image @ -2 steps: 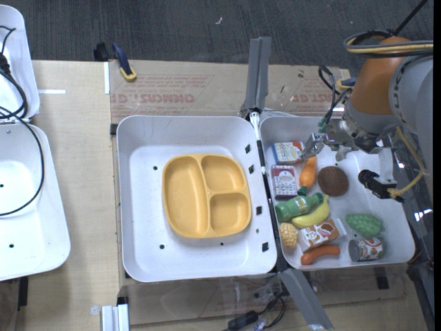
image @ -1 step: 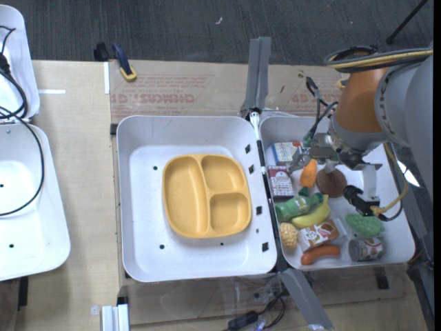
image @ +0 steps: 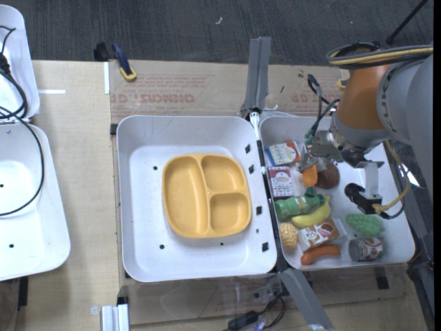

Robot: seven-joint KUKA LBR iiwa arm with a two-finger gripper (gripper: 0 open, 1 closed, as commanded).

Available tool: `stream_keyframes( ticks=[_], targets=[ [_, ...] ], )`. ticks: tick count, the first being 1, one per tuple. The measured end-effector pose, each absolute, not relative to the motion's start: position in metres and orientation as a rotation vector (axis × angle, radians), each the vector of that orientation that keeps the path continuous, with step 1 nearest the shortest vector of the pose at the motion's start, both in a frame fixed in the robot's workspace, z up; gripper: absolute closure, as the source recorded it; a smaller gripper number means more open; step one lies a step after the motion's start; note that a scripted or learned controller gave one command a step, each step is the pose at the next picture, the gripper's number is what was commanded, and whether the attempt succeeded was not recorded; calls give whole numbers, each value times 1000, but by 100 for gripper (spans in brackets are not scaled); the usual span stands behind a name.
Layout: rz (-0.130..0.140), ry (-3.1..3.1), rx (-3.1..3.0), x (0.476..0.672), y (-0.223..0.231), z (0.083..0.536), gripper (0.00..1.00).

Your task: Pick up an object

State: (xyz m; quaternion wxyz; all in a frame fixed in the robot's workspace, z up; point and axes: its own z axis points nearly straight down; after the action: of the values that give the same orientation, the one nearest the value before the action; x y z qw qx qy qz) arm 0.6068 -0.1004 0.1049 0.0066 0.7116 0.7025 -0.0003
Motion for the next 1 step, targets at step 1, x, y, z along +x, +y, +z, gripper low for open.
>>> stream_keyframes(
  ticks=[1],
  targets=[
    [-4, 2108, 2329, 615, -58, 223, 100]
  ],
)
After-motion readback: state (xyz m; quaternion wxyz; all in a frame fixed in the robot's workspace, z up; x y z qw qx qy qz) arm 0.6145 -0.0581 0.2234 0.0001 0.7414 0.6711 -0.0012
